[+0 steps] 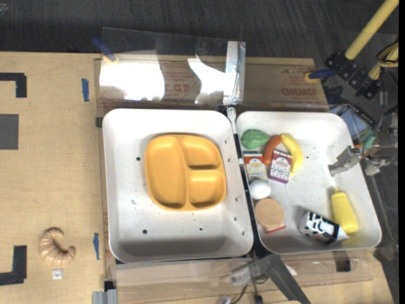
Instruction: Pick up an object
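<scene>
Along the bench (44, 170), plywood top, dark carpet (190, 5) behind; croissant (57, 246) near front-left corner. Pincer (347, 160) over right bin (316, 122); spread of it cannot be told.

Take the divided tray (185, 171) as your landmark: it lies in the left bin (120, 170). To its right, the other bin (329, 128) holds the banana (292, 151), egg (259, 189) and bottle (343, 211) (nearest the far wall).

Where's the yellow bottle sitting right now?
In the camera view, the yellow bottle lies in the right bin near its right wall, just right of the black-and-white toy and below the gripper.
</scene>
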Robot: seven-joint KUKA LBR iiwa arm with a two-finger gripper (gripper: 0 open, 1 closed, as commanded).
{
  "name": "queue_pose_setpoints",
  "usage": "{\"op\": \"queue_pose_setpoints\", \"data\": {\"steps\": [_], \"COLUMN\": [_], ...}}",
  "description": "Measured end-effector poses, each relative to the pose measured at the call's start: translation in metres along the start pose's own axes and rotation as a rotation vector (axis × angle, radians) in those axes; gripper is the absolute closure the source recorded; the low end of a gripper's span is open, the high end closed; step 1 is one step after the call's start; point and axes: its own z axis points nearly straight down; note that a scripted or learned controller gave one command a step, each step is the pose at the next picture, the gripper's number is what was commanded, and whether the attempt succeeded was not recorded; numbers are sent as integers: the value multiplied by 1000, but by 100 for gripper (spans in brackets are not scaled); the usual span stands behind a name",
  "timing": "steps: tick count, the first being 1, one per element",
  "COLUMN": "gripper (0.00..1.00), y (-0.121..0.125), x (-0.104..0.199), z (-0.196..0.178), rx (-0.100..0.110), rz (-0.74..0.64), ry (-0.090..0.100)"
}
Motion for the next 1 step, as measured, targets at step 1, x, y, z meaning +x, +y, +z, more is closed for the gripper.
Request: {"op": "queue_pose_setpoints", "data": {"steps": [1], "gripper": [0], "y": [-13], "x": [23], "z": [71], "rx": [5], "rz": [-53], "ry": [2]}}
